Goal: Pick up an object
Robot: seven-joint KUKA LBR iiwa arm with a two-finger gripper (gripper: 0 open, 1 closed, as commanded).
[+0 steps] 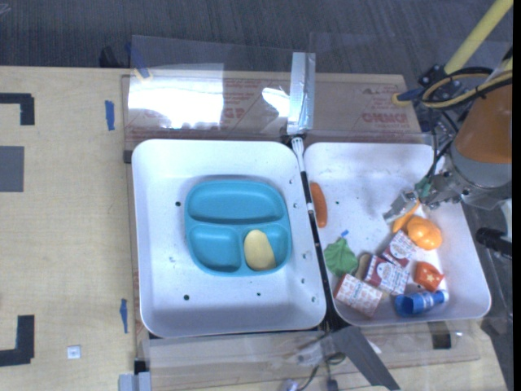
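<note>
Currently the gripper (404,208) hovers just above-left of the orange fruit (424,234), jaw state indeterminate; crowded neighbouring packets (389,274) risk a deflected, failed grasp.

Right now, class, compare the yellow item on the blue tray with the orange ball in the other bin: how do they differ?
The yellow item is pale yellow and egg-shaped; the orange ball is bright orange and rounder. The yellow item lies alone in a compartment of the blue tray in the left bin; the orange ball sits among clutter in the right bin, close to the gripper. Both are small, smooth and rounded.
</note>
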